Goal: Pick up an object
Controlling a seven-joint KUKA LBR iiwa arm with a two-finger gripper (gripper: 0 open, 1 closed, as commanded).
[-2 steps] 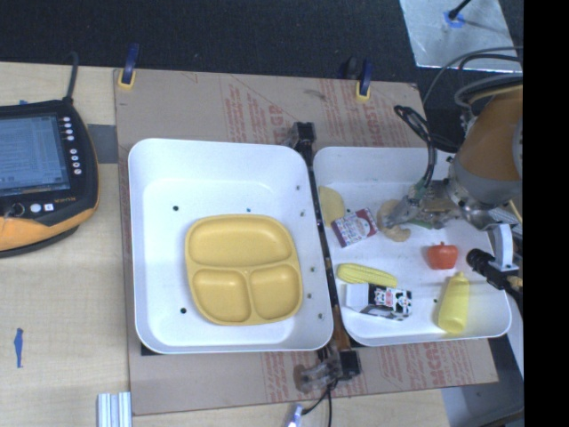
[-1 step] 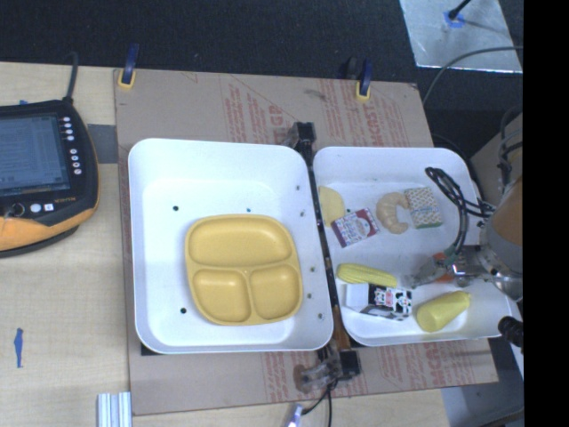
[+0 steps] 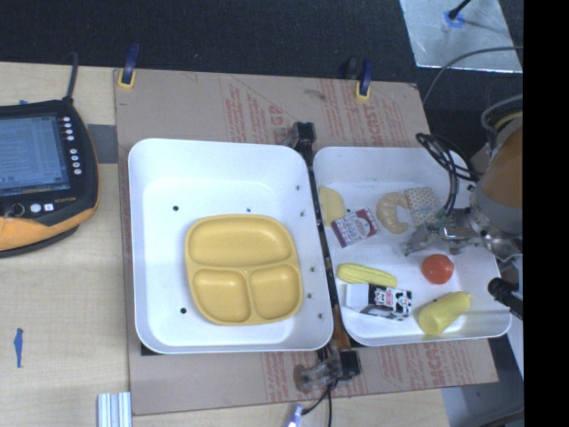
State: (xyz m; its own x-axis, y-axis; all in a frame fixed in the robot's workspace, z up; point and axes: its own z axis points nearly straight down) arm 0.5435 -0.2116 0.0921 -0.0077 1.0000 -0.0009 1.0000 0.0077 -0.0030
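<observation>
Two white bins sit on the bench; the right bin [image 3: 373, 163] contains every loose item, including a red ball [image 3: 436, 268]. The tool [image 3: 418, 241] hangs low beside the ball, its grip unreadable. Nothing appears lifted; the pick remains undone.

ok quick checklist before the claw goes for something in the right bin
1. Targets in the right bin: ok, tomato, corn and lemon lie in it.
2. Claw over that bin: ok, beside the pastry.
3. Claw holding anything: cannot tell.
4. Tomato apart from its neighbours: ok.
5. Yellow tray out of the way: ok, in the left bin.
</observation>
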